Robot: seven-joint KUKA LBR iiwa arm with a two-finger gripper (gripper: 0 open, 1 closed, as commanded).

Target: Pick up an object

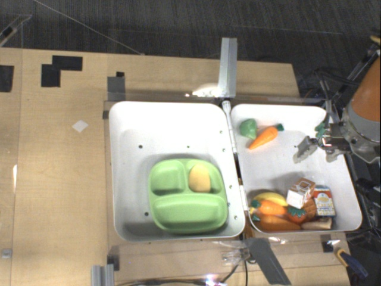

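The gripper, fingers spread and holding nothing, hangs over the right bin; a carrot lies well to its left, other items piled below it.

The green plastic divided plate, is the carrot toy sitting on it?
No, the orange carrot toy lies in the right white bin; the green plastic divided plate sits in the left.

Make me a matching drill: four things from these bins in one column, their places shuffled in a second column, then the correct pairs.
Things:
1. carrot
2. yellow egg-shaped piece
3. green divided tray
4. small carton

Places:
A. near corner of the right bin, on the pile of toy food
B. left bin, on its floor
C. far part of the right bin
D. upper right compartment of the tray

Pairs: 1-C, 2-D, 3-B, 4-A
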